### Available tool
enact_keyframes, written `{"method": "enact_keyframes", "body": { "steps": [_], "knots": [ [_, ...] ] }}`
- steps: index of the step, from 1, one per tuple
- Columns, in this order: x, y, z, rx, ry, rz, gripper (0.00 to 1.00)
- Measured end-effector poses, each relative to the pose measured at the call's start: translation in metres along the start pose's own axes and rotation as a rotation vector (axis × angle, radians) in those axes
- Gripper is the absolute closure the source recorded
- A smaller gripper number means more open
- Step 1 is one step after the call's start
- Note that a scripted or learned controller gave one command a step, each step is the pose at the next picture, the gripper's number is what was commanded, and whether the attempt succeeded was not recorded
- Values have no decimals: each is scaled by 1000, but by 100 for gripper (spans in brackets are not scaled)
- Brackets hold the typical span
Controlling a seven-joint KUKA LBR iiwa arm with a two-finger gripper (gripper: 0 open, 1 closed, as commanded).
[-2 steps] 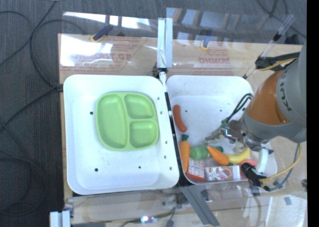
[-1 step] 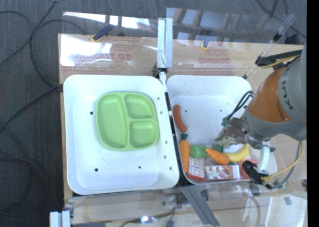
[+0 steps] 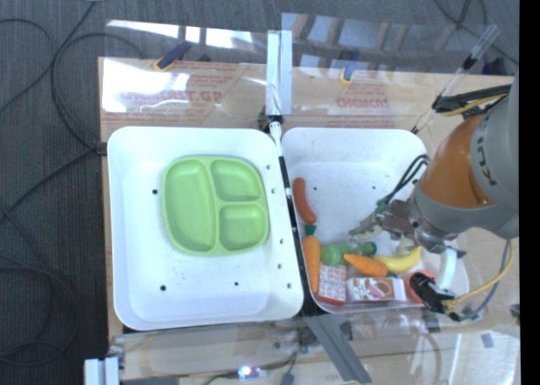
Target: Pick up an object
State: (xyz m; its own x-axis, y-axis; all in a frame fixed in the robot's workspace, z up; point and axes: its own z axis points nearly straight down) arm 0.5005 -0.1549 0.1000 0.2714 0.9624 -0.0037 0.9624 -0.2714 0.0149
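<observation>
Now, the pickable things are all lying at the near end of the right bin (image 3: pixel 354 134). Against the near wall two flat packets (image 3: pixel 375 290) are sitting side by side, with a small red piece (image 3: pixel 419 284) just beyond them to the right. Behind those: a long carrot (image 3: pixel 311 261) lying along the left wall, a green fruit (image 3: pixel 335 252), a short carrot (image 3: pixel 367 264) and a banana (image 3: pixel 402 258), all crowding and touching. Farther up the left wall a sausage (image 3: pixel 304 200) is lying on its own.

They are looking like toy food: I'm judging them light, stiff, smooth-skinned and not fragile, so likely to slip or roll if pinched off-centre. The sausage seems the easiest take, gripped across its middle, since nothing is pressing on it. The carrots and banana would want a grip across the thick part, and the neighbours may get nudged.

The gripper (image 3: pixel 377 223) is hanging over the pile, just above the short carrot and banana; whether it is spread or closed I cannot tell, and nothing is showing in it.

Across the divider, the left bin (image 3: pixel 126 206) is holding a green three-part plate (image 3: pixel 216 205) with bare compartments.
</observation>
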Motion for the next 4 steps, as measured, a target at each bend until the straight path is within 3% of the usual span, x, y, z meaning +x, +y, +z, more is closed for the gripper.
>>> {"method": "enact_keyframes", "body": {
  "steps": [1,2,3,4],
  "knots": [
    [25,39,11,6,0,58,0],
    [-17,12,10,1,1,119,0],
    [-27,4,10,-3,3,53,0],
    [-51,12,-39,17,3,-70,0]
  ]
}}
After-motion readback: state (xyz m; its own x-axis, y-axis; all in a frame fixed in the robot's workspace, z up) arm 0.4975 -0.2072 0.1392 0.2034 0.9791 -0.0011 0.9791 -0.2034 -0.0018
